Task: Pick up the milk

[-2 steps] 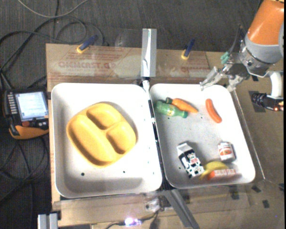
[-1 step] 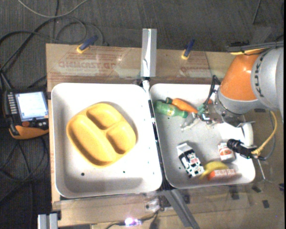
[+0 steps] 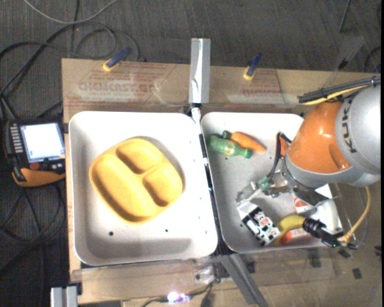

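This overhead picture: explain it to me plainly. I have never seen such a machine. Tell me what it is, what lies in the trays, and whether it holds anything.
The camera looks down at a slant on a bench. The grey and orange shape at right is a robot arm, with its gripper low in the right bin. That bin holds a carrot, a green bottle, a banana and a small milk carton. The left bin holds a yellow divided plate. Nothing shows between the gripper's fingers; the carton lies just below them.
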{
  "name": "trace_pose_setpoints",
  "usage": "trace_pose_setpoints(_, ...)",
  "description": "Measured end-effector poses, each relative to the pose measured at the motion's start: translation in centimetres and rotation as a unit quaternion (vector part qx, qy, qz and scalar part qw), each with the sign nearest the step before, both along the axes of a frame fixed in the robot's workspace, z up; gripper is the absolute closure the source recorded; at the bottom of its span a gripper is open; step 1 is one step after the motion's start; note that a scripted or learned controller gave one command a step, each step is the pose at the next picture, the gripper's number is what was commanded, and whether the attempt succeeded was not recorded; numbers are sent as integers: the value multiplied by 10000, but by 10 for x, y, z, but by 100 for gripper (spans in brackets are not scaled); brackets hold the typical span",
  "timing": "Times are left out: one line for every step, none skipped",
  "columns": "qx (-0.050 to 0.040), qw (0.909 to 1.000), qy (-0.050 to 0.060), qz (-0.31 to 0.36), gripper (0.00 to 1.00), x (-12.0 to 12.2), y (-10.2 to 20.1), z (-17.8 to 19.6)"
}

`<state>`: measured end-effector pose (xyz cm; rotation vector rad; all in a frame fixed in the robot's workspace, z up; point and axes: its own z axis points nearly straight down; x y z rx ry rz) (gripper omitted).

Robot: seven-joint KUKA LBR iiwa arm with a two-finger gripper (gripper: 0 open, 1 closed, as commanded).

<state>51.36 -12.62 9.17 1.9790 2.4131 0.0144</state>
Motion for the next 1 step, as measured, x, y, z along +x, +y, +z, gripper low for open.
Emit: trace_pose_setpoints(23,10000,0,7,100,1,2,10)
